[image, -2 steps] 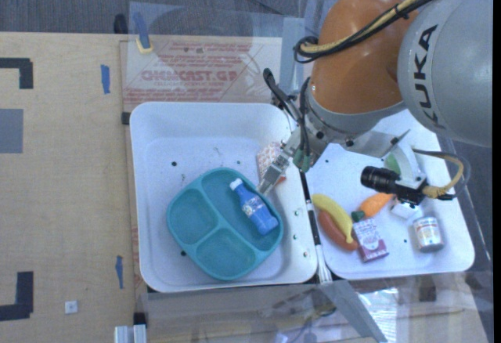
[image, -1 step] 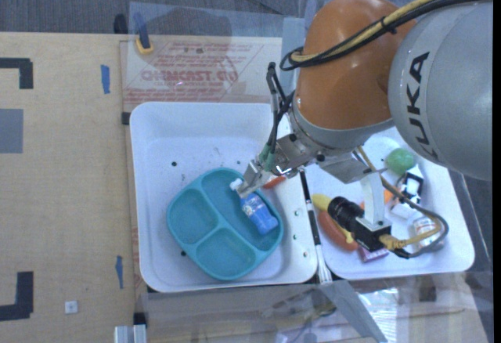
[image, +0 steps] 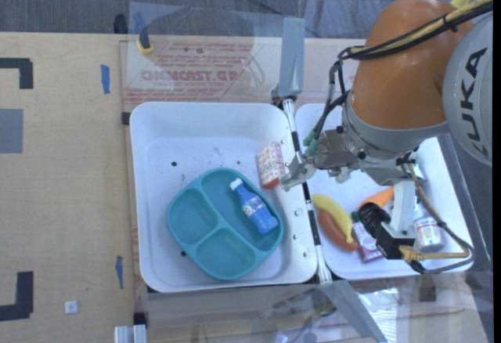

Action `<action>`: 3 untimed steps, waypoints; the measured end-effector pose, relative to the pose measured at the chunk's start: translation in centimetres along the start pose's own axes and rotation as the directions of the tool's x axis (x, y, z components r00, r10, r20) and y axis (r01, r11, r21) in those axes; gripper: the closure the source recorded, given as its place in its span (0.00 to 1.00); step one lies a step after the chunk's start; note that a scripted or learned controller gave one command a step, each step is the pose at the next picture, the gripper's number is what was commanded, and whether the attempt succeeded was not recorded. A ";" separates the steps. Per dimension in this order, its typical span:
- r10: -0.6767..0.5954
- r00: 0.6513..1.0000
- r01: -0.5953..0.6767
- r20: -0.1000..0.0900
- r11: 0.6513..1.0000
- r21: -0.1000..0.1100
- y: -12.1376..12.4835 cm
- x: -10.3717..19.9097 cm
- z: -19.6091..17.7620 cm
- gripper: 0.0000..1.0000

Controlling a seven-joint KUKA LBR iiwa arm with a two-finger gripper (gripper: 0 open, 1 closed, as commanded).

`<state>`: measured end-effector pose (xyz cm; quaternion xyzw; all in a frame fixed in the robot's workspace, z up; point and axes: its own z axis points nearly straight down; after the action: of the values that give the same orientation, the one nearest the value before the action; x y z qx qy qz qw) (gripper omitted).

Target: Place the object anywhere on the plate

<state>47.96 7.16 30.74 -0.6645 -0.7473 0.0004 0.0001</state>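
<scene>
A teal divided plate [image: 205, 233] lies in the left bin [image: 156, 146]. On the plate's right side a small blue bottle [image: 255, 207] with a white cap lies tilted, its cap pointing up-left. My gripper [image: 298, 170] hangs over the ridge between the two bins, up and to the right of the bottle and apart from it. A small red-and-white patterned can [image: 271, 164] stands just left of the gripper, against the left bin's right wall. The arm's orange band and grey wrist cover much of the right bin's upper half.
The right bin [image: 454, 177] holds a yellow banana [image: 332, 211], a red-brown sausage-shaped piece [image: 339, 231], an orange carrot-like piece [image: 380, 196], a pink packet [image: 368, 245] and a small white jar [image: 427, 232]. A clear plastic sheet lies behind the bins.
</scene>
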 end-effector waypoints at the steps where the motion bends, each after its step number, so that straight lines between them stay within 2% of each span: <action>1: 0.348 0.938 -0.348 0.000 0.938 -0.001 0.7 6.6 -2.1 0.00; 2: 0.346 0.938 -0.346 0.002 0.938 0.000 0.8 6.7 -3.1 1.00; 3: 0.113 0.994 -0.113 0.000 0.994 0.003 0.8 7.5 2.8 1.00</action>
<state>47.90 14.67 27.98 -0.7057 -0.7085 0.0013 0.0010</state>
